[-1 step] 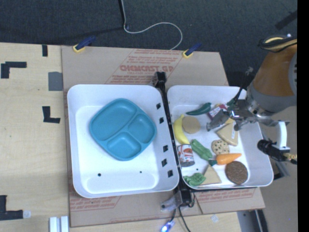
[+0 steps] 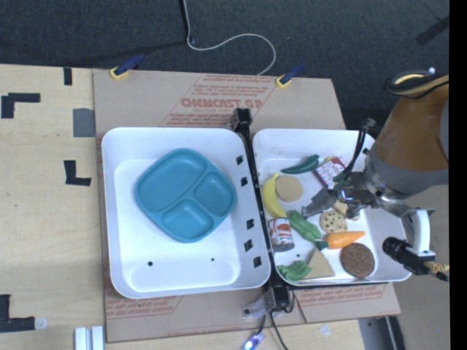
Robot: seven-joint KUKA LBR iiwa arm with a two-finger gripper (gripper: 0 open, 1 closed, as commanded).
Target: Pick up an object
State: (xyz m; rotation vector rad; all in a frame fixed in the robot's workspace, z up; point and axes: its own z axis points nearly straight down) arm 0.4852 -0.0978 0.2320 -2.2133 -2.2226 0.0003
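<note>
One red-printed word, roughly "CHEMCAST", is legible on the brown cardboard sheet (image 2: 219,100); grey arm's two-finger gripper (image 2: 326,197) hangs spread apart, gripping nothing, above the round chocolate-chip cookie (image 2: 332,220).

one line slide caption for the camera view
Gripper hovers over toy food in the right bin; blue plate in the left.

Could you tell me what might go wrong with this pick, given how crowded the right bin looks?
1. The gripper hangs over tightly packed toy food: the cookie, carrot and green vegetable lie very close together, so the fingers could catch two things or shove one aside.
2. The banana and small can lie against the divider-side wall of the right bin, where a finger may have little room.
</note>
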